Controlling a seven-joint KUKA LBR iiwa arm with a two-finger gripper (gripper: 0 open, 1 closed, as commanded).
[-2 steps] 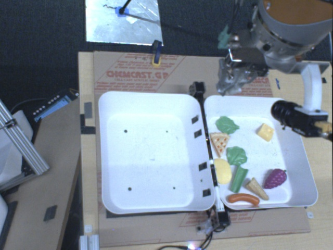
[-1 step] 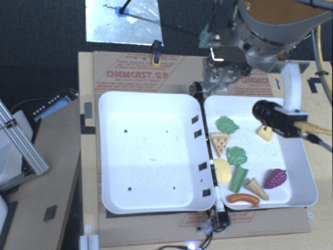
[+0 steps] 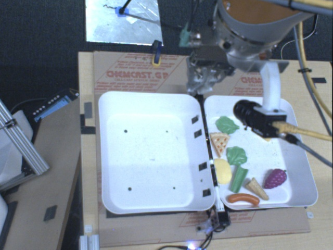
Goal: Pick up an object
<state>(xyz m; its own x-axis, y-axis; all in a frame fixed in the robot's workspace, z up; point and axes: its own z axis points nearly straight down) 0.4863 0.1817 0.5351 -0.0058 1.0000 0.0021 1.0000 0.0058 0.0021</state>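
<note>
At the upper left of the frame a shiny foil sheet (image 3: 124, 13) lies on the dark floor, with a small blue piece on it. Below it, a cardboard sheet (image 3: 136, 72) with red print covers the bench, and a yellow and blue clamp (image 3: 156, 53) sits on its upper edge. The left bin (image 3: 112, 191) takes up the middle of the frame; its white floor shows a few dark specks.

The two bins meet along a seam with small dark clips just right of centre. Above the top of that seam, the gripper (image 3: 202, 82) hangs under the grey arm (image 3: 250, 14), close over the upper edges of both bins. Its tip is blurred and dark, so how far it is spread cannot be told, and nothing can be made out in its hold.

The right bin (image 3: 307, 184) holds the toy food. Nearest the seam lie a pizza slice (image 3: 219, 142) and, lower, a yellow piece (image 3: 222, 171). A green leaf (image 3: 227, 124) sits higher, beside a black camera unit (image 3: 252, 116) mounted on the arm. A second green leafy piece (image 3: 237, 155) lies above a green stick (image 3: 239, 178). At the bin's lower edge lies a red sausage (image 3: 243, 199), then a tan cone (image 3: 257, 188), and furthest right a purple grape bunch (image 3: 275, 178).
</note>
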